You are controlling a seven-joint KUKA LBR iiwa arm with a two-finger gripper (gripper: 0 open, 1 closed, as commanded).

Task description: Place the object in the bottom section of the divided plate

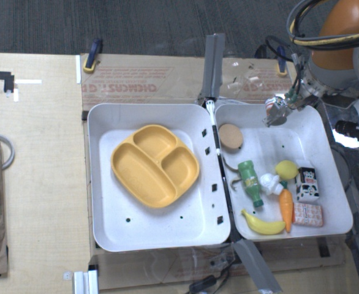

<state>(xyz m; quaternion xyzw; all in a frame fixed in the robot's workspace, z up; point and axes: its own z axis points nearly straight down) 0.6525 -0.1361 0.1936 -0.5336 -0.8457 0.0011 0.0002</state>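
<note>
Nearest the lens: banana (265, 224), curled along the front of the right bin (336, 164). Just behind it, carrot (286, 206), pink packet (307, 214), black-and-white carton (307, 185), lemon (287, 169), green bottle (250, 182) and a small white piece (269, 181) beside the bottle. Farther back and apart from the cluster, a round brown disc (231, 136) near the bin's left wall.

Yellow divided plate (155, 164) in the left bin (106, 225), nothing in any section, the large bottom section toward the front left.

Arm (345, 23) reaching in from the right, jaws hanging over the back of the right bin, behind the disc and well apart from the cluster. Too small to tell whether open or closed; nothing seen between them.

Judged step: picking, not yet begun. No way to say which item counts as the object; all candidates in the right bin. Next move probably: choose one, descend squarely over it, close, lift clear of the wall between the bins, then carry left to the plate's large section.

Writing: red lettering on the cardboard (143, 81) behind the bins, upside down, not readable with confidence. Print on carton and packet too small to read.
</note>
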